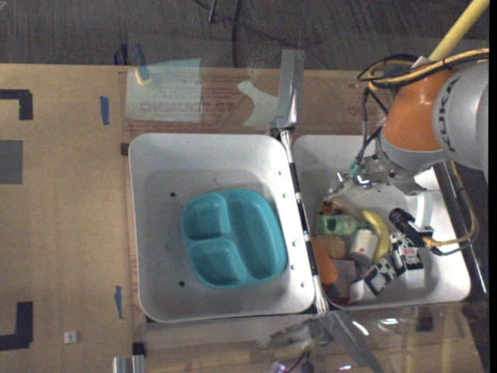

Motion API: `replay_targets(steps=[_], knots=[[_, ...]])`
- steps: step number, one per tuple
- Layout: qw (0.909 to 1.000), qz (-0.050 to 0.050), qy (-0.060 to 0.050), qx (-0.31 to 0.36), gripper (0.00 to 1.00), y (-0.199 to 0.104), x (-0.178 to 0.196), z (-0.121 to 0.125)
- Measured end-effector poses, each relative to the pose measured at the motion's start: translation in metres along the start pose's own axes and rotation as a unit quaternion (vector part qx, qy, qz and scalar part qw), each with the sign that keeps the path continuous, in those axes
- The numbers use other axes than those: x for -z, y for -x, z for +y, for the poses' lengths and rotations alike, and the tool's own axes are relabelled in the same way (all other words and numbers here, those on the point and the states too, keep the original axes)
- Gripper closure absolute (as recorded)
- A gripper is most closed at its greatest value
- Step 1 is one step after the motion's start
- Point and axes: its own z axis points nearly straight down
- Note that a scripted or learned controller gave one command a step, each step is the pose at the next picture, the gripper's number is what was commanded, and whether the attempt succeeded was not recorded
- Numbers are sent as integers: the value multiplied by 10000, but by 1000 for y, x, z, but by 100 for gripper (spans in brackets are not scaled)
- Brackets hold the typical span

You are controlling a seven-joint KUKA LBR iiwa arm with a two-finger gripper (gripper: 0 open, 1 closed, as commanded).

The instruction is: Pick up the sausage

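My claw (351,179) hangs over the right bin (444,286), above the heap at lower right of the frame. I cannot tell its opening. The teal tray (233,238) lies in the left bin (155,162).

camera view: fixed overhead | slanted down | both bins (147,208) framed | arm (435,115) enters from right

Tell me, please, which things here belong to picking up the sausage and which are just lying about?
For the job:
sausage, probably the orange-red piece by the bin wall
tool, above the pile
right bin

Lying about:
banana
green packet
teal divided plate
left bin
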Motion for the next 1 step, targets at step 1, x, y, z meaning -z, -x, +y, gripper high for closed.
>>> replay_targets(steps=[1], knots=[[9898,-5,-21,-1421,0,-11,-2,-3]])
